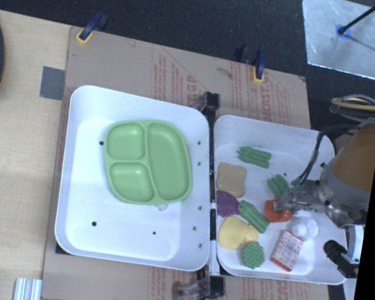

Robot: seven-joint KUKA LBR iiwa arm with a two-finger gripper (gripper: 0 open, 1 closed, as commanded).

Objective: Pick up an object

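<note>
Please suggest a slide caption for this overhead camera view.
KUKA end effector lowered over toy food in the right white bin; green three-compartment plastic plate in the left white bin.

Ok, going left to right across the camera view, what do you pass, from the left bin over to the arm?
Left bin → green divided plate → brown bread slice → red item at the gripper → orange-banded arm.
</note>
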